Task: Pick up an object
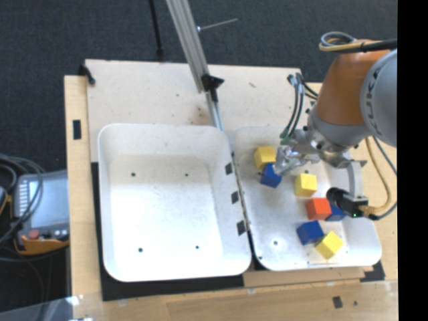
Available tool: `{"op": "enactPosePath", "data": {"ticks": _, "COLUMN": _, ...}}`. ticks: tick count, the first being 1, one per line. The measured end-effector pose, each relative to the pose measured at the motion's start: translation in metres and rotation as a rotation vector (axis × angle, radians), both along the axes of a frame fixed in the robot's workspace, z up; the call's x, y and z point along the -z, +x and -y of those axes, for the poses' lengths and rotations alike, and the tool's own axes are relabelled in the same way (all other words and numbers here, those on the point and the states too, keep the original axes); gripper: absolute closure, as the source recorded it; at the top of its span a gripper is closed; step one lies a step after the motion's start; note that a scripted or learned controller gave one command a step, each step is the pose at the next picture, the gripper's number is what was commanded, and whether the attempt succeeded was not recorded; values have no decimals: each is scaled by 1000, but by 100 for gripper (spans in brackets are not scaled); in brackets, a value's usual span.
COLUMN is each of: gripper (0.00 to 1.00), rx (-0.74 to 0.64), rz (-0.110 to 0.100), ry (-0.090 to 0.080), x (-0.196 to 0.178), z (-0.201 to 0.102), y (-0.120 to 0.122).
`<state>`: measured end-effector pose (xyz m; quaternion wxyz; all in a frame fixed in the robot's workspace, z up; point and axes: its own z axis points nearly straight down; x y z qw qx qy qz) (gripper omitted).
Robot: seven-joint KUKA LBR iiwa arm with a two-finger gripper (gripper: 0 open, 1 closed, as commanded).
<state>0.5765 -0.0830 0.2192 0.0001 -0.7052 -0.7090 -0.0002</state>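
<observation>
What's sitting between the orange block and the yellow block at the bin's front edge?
In the camera view, a blue block lies between the orange block and that yellow block.

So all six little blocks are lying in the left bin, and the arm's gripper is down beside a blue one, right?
Not quite: the camera view shows the blocks in the right bin, not the left bin. The gripper is indeed down beside a blue block.

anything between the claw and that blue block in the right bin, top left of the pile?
Nothing visible does. The claw sits just right of the blue block, at its upper edge. The yellow block crowds that blue block from above, apparently touching it, so it is a close neighbour rather than a barrier. Other blocks lie further right and lower.
</observation>
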Motion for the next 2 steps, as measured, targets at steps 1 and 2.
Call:
{"op": "enactPosePath", "data": {"ticks": 1, "gripper": 100, "rx": -3, "rz": 0, "ry": 2, "x": -5, "z": -62, "y": -12}}
{"op": "enactPosePath", "data": {"ticks": 2, "gripper": 100, "rx": -4, "rz": -1, "ry": 3, "x": -7, "z": -124, "y": -20}}
